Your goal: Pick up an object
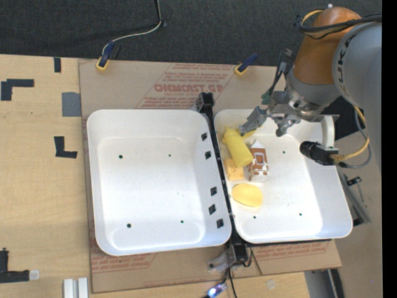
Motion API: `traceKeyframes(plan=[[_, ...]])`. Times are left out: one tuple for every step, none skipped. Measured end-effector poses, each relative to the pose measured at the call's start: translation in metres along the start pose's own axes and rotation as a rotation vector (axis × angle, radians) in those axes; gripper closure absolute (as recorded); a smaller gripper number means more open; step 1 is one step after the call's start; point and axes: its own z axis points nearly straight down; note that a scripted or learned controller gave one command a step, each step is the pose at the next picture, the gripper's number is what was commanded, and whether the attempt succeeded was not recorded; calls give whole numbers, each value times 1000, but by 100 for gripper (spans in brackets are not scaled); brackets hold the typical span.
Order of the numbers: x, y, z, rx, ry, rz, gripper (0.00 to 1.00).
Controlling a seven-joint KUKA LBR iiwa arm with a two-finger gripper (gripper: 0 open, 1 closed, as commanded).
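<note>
Seen from above: two shallow white bins side by side on a cardboard-covered bench. Left bin (149,185) bare white inside, dotted with small dark marks. Right bin (298,197) holding a small cluster against its left wall, near the black divider (214,166): a yellow cylinder (237,146) lying at a slant, a pale yellow block (234,169) just beneath it, a small white-and-brown carton (258,163) touching the cylinder's right side, and a yellow lemon-shaped piece (247,195) just below the group. Reaching in from the right, the grey arm with its orange band (322,48), gripper (268,121) poised over the far end of the right bin, fingers spread wide with nothing between them, left finger (249,123) close above the cylinder's upper end. Blue-and-yellow clamps (105,58) pinning the cardboard's far edge.
</note>
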Motion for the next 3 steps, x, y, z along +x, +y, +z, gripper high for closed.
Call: traceKeyframes(plan=[[-5,22,83,4,-1,0,0],[-4,41,130,14,0,2,0],[-5,39,123,18,-1,2,100]])
